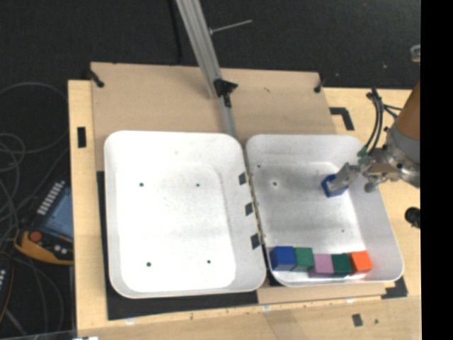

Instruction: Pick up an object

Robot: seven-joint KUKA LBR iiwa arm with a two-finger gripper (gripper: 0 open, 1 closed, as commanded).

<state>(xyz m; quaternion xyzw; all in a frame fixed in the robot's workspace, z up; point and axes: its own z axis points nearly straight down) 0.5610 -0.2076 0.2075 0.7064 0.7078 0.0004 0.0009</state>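
My gripper (pixel 352 179) reaches in from the right over the upper right part of the right bin (pixel 297 154). A small blue block (pixel 330 186) sits right at its left tip; whether it is gripped or merely touched cannot be made out. Along the right bin's near edge lies a row of blocks: blue (pixel 283 257), green (pixel 304 256), purple (pixel 323 263), dark green (pixel 342 263) and orange (pixel 362 261).
The left bin (pixel 177 211) lies beside the right one, with clips along the shared rim. A slanted metal rail (pixel 205 55) rises from behind the bins. Cables and a pendant (pixel 42 243) lie off the bench at left.
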